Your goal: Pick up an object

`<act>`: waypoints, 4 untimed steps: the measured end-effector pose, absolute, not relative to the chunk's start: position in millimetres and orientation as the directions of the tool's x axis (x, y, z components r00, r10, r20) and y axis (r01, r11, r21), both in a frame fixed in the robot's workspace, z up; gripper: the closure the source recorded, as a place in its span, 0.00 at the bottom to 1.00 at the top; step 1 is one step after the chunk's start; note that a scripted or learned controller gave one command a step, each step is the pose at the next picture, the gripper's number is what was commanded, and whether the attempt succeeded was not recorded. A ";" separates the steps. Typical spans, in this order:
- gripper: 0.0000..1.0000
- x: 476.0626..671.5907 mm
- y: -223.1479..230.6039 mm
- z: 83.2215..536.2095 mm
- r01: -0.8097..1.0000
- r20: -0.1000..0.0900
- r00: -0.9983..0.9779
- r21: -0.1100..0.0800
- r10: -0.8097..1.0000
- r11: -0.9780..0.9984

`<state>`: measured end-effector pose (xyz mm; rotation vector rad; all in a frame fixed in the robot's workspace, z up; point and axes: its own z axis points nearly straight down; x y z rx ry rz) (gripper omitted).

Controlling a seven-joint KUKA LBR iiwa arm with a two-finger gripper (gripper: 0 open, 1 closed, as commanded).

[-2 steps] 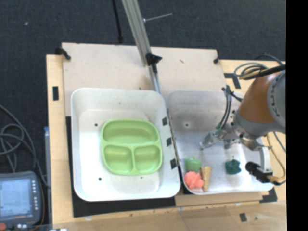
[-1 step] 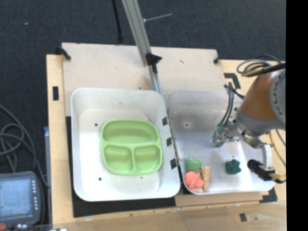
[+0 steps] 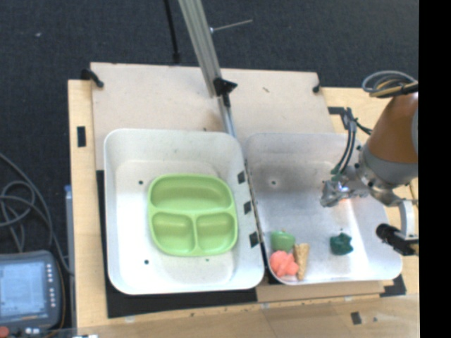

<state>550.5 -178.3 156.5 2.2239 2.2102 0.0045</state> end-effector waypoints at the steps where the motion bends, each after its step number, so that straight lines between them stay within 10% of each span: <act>1: 1.00 547.3 -180.0 201.5 1.000 -0.002 0.000 0.007 1.000 0.000; 4: 1.00 552.1 -102.5 245.5 1.000 0.000 -0.006 0.002 1.000 0.006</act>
